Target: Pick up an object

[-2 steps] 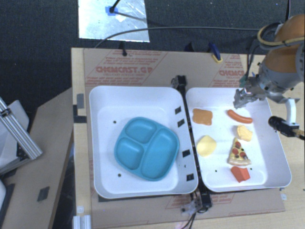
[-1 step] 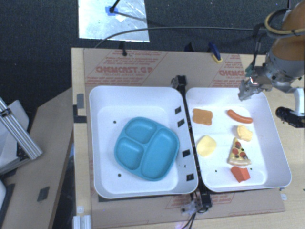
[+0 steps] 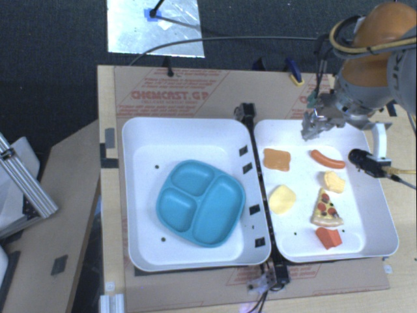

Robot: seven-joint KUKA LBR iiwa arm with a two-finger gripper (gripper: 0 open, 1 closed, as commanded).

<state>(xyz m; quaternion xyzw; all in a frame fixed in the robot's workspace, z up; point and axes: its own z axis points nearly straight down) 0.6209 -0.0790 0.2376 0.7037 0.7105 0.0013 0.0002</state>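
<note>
The right bin (image 3: 371, 240) holds several toy foods: an orange toast-like piece (image 3: 277, 160), a red sausage (image 3: 326, 159), a pale yellow chunk (image 3: 335, 182), a round yellow piece (image 3: 282, 199), a pizza slice (image 3: 325, 208) and a small red block (image 3: 329, 238). My gripper (image 3: 314, 128) hangs over the bin's far edge, above and between the orange piece and the sausage. Nothing shows between its tips.
The left bin (image 3: 140, 175) carries a blue three-compartment plate (image 3: 200, 203). A black divider clip strip (image 3: 254, 175) runs between the bins. A black cylindrical part (image 3: 368, 162) with a cable juts over the right bin's right side. A shiny sheet (image 3: 154, 17) lies beyond the bench.
</note>
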